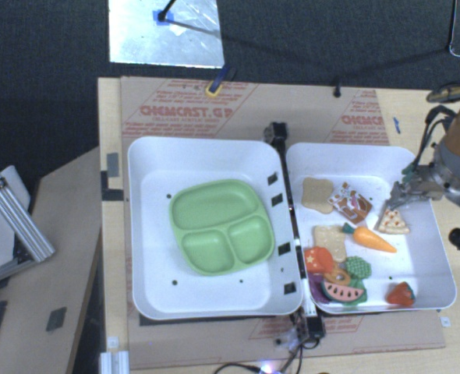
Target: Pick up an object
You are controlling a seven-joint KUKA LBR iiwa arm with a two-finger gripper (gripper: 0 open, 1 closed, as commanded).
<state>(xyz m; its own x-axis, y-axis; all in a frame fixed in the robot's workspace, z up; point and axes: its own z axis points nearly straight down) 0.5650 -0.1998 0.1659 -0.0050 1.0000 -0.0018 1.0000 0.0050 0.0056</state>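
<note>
Just below claw (406,194), pizza slice (393,222)

arm (458,154) cut off at right edge, purple toy (320,291) half hidden under watermelon slice (344,291)

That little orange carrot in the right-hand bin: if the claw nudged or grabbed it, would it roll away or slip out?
Probably. The carrot looks rounded and tapered, so a nudge would likely swing it in a curve rather than slide it straight. Its surface looks smooth like moulded plastic, so it may squirt from a pinch near the narrow tip. It seems stiff and light, unlikely to bend.
</note>
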